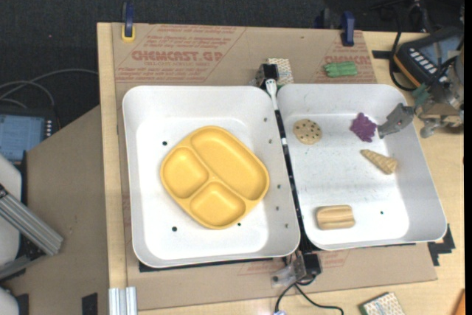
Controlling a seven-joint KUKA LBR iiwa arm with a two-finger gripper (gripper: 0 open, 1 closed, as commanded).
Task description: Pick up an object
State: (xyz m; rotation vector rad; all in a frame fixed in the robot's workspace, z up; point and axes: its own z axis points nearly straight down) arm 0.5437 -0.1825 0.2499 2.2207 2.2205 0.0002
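Observation:
The right bin [413,225] holds several small items. A round tan cookie [307,131] lies at its upper left, and a purple lumpy toy [362,127] sits near the top middle. A tan cone [379,161] lies right of centre, and a tan bun-shaped block [335,217] rests near the front. My gripper [392,122] reaches in from the right edge. It hangs just right of the purple toy and above the cone, with nothing seen in its grasp.
The left bin [140,129] holds a yellow divided plate [214,175]. A green item [341,70] lies on the bench behind the right bin. Blue clamps [346,29] grip the board's far edge. Cables and a device [424,59] sit at the right.

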